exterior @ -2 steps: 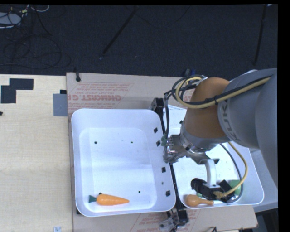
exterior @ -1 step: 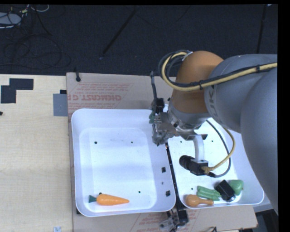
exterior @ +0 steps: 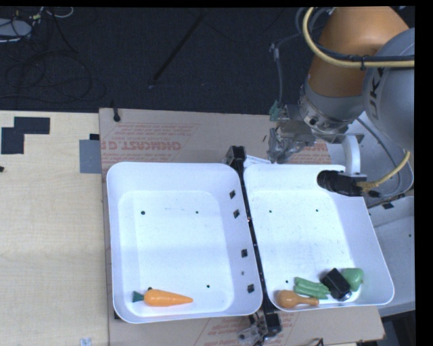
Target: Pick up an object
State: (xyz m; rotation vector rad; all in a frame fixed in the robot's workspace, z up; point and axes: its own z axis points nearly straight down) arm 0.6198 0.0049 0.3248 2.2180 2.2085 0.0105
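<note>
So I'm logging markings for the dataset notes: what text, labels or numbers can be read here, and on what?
Red print on the cardboard sheet beyond the left bin, upside down and mirrored: too blurred to read surely.
Red print on the cardboard at the near edge: too small to read.
Nothing else bears readable text.

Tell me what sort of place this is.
Most likely a robotics lab set up for grasping trials. A grey and orange arm hangs its tool over two white bins holding toy food such as a carrot, and loose cables trail behind the bench.
</note>
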